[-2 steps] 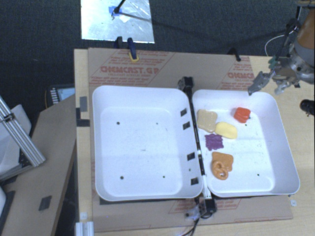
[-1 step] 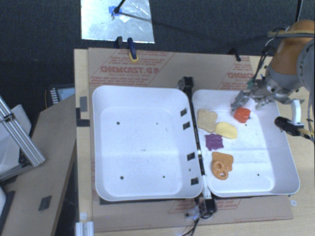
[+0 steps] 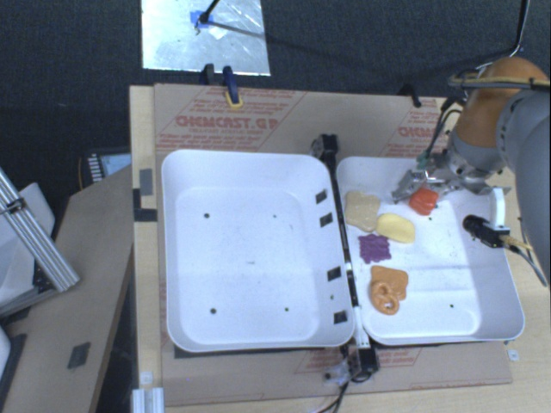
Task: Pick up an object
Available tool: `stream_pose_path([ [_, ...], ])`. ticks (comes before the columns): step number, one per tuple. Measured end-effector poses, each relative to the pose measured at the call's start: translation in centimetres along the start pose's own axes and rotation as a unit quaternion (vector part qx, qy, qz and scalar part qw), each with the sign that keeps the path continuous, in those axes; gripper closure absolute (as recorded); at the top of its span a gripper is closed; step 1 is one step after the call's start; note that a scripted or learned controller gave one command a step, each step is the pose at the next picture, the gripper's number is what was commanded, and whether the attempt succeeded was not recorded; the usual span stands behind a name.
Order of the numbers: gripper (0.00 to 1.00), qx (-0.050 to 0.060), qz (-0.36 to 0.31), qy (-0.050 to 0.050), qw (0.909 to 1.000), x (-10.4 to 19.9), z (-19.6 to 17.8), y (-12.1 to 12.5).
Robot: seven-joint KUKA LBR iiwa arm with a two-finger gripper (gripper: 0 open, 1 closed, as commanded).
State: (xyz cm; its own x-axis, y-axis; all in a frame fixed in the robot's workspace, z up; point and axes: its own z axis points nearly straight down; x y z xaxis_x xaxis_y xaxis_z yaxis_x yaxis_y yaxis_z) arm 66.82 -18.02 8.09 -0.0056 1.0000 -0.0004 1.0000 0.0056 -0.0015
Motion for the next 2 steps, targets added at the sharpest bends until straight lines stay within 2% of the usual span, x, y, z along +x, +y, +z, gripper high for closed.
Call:
stream_pose_path([
  [1,1.00,-0.004,-0.001,-0.001,1.0000,0.0,-1.6,0.2],
  [2,1.00,-0.004,0.006,-0.002,1.0000,-2.5,-12.4,-11.5],
])
